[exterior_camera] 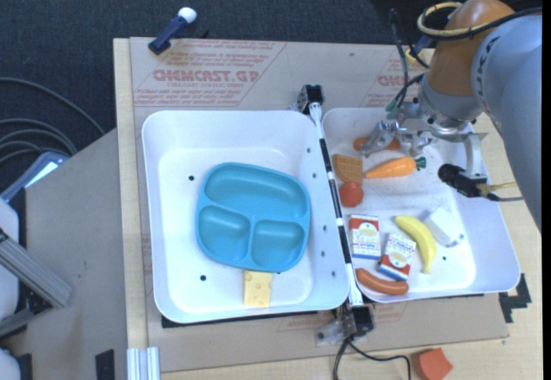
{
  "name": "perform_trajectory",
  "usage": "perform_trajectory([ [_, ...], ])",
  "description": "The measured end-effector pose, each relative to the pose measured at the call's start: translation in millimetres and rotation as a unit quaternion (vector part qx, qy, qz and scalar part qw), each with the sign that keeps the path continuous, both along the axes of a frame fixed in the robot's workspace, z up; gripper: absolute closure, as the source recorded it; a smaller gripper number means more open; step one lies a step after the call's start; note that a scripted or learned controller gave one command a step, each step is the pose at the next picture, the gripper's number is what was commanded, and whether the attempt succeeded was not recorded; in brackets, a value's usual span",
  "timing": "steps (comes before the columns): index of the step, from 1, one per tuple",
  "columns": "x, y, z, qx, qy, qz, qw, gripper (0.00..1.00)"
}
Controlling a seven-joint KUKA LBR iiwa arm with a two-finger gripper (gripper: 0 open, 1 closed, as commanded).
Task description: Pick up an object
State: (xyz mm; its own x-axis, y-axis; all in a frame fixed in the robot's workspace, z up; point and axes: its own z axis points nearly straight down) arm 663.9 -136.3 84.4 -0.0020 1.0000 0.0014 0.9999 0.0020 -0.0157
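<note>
the gripper (398,135) is hovering over the carrot (392,168) (finger spread unclear, seemingly empty); it should be centring before closing.

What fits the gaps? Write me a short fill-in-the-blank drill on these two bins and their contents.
1. The blue divided plate lies in the ____ bin.
2. The slice of cheese lies just below the plate and is coloured ____.
3. The carrot lies in the right bin, near the ____.
4. The banana lies to the right of two small ____.

Missing words: left; yellow; gripper; cartons
</note>
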Motion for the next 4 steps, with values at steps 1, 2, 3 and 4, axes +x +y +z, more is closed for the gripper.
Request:
perform_trajectory([
  [1,-0.5,0.8,8.4,0.0006,0.001,0.000,1.0000,1.00],
  [2,0.0,0.8,18.7,0.0004,0.000,0.000,1.0000,1.00],
  [3,-0.1,0.8,18.5,0.0004,0.000,0.000,1.0000,0.00],
  [4,0.5,0.8,28.8,0.0003,-0.001,0.000,1.0000,1.00],
])
